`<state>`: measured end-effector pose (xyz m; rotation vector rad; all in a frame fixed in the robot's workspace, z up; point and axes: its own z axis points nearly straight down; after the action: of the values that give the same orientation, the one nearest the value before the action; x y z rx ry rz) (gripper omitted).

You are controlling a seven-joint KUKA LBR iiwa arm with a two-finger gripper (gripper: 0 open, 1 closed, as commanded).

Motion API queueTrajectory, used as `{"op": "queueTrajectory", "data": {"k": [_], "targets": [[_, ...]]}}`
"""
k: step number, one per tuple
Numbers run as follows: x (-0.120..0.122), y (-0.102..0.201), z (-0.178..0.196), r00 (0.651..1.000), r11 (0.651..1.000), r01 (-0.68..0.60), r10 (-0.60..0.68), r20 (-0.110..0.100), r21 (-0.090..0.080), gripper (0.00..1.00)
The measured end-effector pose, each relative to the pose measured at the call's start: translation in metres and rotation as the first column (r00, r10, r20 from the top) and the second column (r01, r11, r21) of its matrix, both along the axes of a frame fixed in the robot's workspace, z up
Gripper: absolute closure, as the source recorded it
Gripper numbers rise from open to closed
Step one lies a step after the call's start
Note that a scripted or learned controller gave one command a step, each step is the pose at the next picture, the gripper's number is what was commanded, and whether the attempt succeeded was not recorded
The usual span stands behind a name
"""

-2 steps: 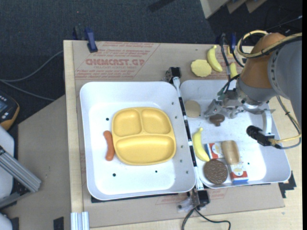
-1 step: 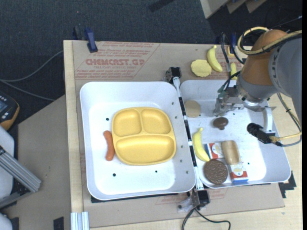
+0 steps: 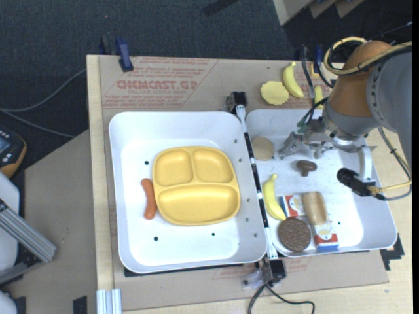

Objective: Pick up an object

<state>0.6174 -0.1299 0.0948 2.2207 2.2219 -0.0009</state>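
The gripper point(image 3: 306, 144) hangs low in the right bin point(image 3: 376, 231), just above a small brown mushroom-shaped toy point(image 3: 306, 168), apparently lined up to take it. Nearer lie a toy banana point(image 3: 272, 198), a bread roll point(image 3: 315, 206) and a round brown cookie point(image 3: 294, 233). The left bin point(image 3: 124, 175) carries a yellow divided plate point(image 3: 195, 185) beside a hot dog sausage point(image 3: 149, 197). The bench point(image 3: 157, 87) board reads "CHEMCAST GP".

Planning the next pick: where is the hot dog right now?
In the camera view, the hot dog lies in the left bin, on the bin floor just left of the yellow divided plate.
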Motion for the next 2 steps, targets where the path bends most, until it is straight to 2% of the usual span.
{"op": "queueTrajectory", "data": {"k": [1,2], "targets": [[-0.064,-0.022,-0.011,1.000,1.000,0.005,-0.005,-0.007,0.001,0.00],[-0.002,0.018,-0.010,1.000,1.000,-0.005,0.005,0.006,0.000,0.00]]}}
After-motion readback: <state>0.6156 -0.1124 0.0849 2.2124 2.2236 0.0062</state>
